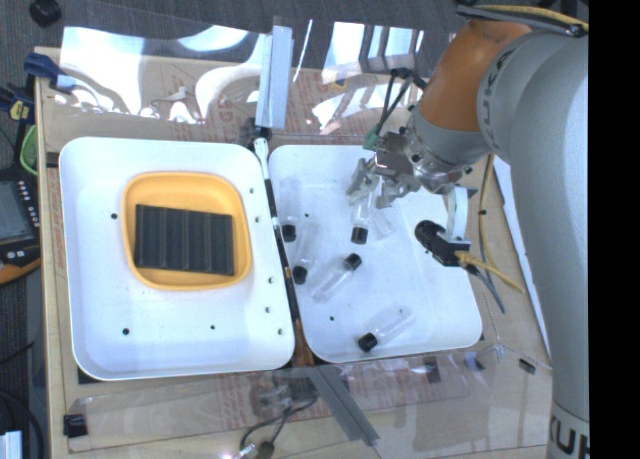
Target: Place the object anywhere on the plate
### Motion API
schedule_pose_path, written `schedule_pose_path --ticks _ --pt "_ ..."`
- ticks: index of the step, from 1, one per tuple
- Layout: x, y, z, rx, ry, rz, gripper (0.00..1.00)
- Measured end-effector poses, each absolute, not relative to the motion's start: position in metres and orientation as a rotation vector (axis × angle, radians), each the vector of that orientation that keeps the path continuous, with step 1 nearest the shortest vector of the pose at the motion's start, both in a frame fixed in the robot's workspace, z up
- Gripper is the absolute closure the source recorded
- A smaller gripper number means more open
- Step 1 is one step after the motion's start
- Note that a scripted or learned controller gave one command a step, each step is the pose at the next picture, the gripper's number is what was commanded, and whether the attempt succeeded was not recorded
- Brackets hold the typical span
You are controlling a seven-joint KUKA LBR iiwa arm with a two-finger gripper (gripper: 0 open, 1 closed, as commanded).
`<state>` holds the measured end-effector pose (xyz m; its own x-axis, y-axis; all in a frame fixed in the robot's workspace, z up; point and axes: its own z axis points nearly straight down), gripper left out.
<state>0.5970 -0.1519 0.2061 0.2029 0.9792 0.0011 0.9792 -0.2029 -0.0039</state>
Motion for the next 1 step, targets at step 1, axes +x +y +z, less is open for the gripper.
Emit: schedule_pose_path --ticks 1 --pt "0.6094 -0.1201 0.2007 -2.186 -2.250 0.003 1.00"
